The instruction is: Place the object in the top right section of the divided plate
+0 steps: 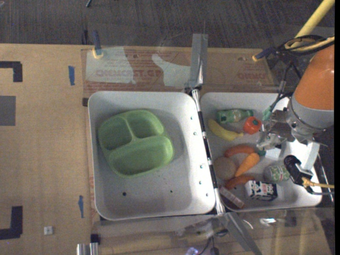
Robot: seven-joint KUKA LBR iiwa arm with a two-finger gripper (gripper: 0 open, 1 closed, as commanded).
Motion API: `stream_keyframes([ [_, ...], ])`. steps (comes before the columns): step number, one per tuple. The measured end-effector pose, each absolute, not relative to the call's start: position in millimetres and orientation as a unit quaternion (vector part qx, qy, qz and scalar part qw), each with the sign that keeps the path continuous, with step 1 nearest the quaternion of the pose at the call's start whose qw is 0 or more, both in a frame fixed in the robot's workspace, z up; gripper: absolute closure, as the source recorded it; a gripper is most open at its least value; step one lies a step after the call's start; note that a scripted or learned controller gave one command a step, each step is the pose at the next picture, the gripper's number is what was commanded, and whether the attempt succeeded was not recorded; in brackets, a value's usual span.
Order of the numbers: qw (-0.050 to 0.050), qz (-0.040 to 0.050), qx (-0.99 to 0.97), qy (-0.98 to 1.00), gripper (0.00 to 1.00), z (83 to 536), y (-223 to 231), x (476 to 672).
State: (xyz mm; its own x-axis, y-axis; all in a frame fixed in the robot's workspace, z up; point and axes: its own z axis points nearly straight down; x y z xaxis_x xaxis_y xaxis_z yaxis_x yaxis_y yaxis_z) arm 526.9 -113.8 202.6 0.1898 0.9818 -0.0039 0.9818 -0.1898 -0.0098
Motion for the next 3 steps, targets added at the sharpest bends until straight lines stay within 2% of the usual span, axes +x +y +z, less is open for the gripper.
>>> stream_keyframes([
  [1, 0.003, 0.0047, -0.771, -0.636, 0.0, 202.5, -113.7, 526.9],
  [2, 0.003, 0.0063, -0.771, -0.637, 1.0, 209.6, -113.6, 527.9],
  [3, 0.003, 0.0064, -0.771, -0.637, 0.0, 209.5, -113.5, 527.9],
])
